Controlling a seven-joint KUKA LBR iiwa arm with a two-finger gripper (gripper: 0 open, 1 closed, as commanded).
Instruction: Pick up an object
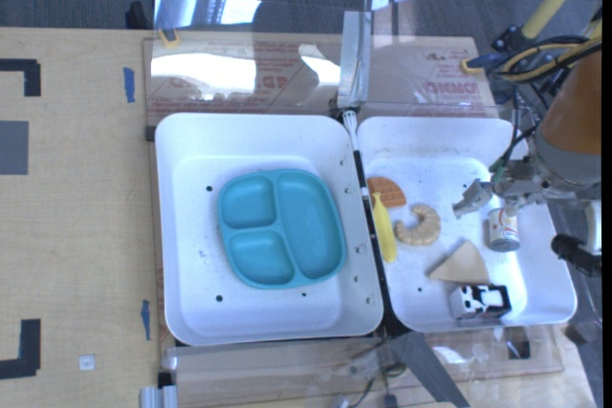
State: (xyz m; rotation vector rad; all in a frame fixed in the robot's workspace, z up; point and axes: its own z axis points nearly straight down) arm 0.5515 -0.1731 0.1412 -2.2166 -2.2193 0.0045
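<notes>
Nearest the camera, at the front edge of the right-hand shallow white bin (550, 301), lies a small black-and-white block-shaped object (480, 300). Just behind it rests a tan wedge-shaped piece like a slice of bread (462, 262), and further back a pale curled croissant-like pastry (419, 225). A yellow banana-shaped toy (383, 227) lies along the bin's left wall, with a flat orange disc (387, 190) at its far end. A small upright white can with a red label (501, 231) stands towards the right.

The left-hand shallow white bin (182, 205) holds a teal three-compartment plastic plate (281, 227). Both bins sit on the wooden tabletop (76, 205).

The grey metal end effector (483, 199) hangs over the right bin, just behind and to the left of the can, close to the pastry. Nothing can be seen between its fingers, and I cannot tell whether they are spread or pressed together.

Judging by this, the pick is not yet done: every object appears to rest on the bin floor. What remains is to settle on one target, probably the can or the pastry, grip it and lift it clear.
</notes>
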